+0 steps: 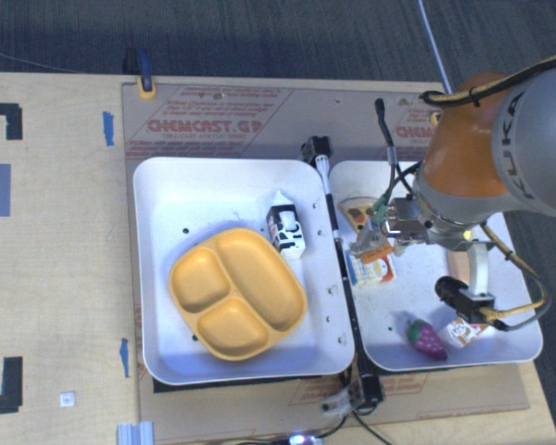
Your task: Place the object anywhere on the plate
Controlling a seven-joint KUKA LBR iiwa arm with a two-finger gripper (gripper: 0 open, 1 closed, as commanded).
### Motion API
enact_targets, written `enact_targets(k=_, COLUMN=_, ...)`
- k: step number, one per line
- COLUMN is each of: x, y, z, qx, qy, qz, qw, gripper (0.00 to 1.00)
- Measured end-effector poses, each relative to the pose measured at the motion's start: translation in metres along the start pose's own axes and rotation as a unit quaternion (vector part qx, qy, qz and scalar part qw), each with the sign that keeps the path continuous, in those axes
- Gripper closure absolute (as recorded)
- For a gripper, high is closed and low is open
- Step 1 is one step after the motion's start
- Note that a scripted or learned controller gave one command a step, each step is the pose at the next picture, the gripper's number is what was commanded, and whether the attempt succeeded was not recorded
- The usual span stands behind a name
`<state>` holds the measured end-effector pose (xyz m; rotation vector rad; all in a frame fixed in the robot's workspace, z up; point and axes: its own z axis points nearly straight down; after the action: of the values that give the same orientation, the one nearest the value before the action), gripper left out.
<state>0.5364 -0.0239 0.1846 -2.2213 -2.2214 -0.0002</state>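
Right bin (510, 341): gripper (378, 241) over carton (371, 269), long axis upright; grip indiscernible.

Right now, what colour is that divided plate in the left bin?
Yellow-orange all over, with three compartments. The plate shows best in the overhead camera view.

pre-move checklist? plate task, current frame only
1. Plate in left bin, sections bare: ok.
2. Carton beside plate's upper right rim, not on it: not ok.
3. Gripper over right bin, near its left wall: ok.
4. Object between its fingers: cannot tell.
5. Orange-and-white packet right under gripper, likely target: cannot tell.
6. Grapes low in right bin, apart from the gripper: ok.
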Motion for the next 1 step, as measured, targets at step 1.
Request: enact_targets(k=1, x=0.0457, y=-0.0344, z=-0.1799, qx=-0.002, qy=0.000, qz=-0.001, qw=1.0000, gripper=1.00)
